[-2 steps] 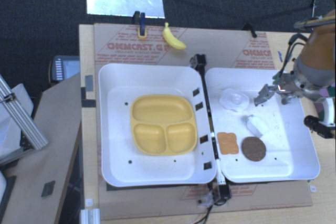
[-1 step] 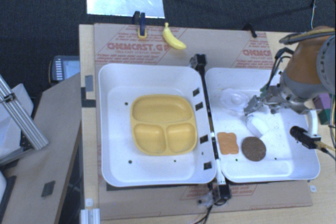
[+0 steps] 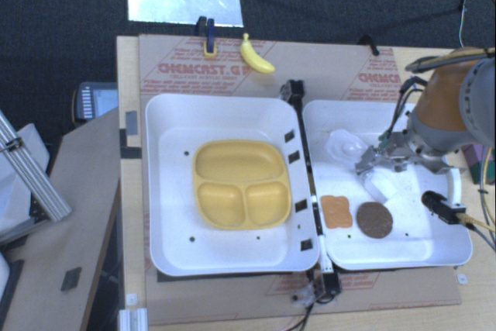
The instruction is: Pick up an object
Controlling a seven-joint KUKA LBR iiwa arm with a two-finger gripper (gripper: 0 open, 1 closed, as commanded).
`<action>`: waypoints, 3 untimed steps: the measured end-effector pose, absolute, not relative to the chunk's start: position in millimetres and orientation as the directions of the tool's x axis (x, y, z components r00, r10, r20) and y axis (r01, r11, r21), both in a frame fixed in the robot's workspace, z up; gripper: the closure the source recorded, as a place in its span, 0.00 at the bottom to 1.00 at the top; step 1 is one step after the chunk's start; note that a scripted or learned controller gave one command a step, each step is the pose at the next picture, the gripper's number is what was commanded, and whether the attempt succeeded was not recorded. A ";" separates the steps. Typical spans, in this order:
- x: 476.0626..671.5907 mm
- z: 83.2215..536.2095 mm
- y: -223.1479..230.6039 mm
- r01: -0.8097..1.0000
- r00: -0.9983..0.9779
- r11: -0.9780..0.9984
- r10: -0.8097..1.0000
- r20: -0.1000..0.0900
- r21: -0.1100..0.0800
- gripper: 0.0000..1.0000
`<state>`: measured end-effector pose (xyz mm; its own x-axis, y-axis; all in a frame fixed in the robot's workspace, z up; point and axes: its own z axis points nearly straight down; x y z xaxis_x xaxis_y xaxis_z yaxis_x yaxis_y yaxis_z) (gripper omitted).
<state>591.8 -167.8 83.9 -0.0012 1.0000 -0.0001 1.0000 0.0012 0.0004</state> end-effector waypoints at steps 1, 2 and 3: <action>593.0 96.1 -168.3 1.000 -0.001 0.001 1.000 -0.001 0.005 1.00; 602.6 158.1 -169.4 1.000 -0.004 0.004 1.000 -0.002 0.008 1.00; 608.3 222.8 -168.3 1.000 -0.006 0.006 1.000 -0.003 0.009 1.00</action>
<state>608.3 -168.3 222.8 -0.0056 1.0000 -0.0026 0.9999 0.0056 0.0089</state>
